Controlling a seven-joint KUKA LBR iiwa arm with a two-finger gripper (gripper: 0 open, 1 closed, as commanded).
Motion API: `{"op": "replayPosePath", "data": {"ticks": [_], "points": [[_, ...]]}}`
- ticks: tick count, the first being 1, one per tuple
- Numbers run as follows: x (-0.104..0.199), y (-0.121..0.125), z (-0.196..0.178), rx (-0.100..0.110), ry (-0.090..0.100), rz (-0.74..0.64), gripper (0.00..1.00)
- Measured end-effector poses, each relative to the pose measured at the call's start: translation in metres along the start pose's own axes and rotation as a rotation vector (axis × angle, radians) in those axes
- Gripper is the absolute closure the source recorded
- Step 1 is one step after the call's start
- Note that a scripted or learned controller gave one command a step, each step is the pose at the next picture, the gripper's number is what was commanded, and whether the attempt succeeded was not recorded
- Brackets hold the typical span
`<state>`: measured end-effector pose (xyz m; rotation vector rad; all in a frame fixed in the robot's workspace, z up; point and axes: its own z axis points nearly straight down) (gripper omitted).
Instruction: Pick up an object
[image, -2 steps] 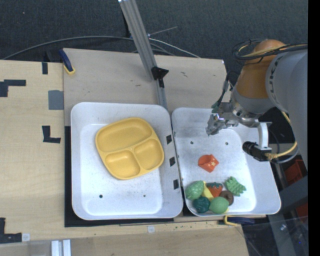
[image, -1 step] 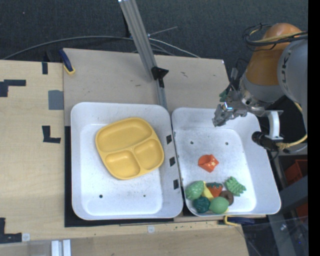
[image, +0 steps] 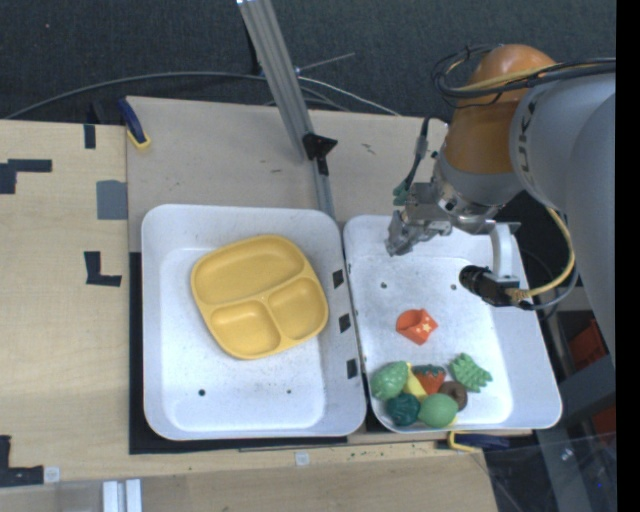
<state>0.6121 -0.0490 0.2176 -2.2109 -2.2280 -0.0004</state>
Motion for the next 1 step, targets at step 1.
{"op": "replayPosePath", "data": {"ticks": [1], "points": [[0.0542,0.0045,-0.0099,-0.001,0.0,0.0,1.0]]}}
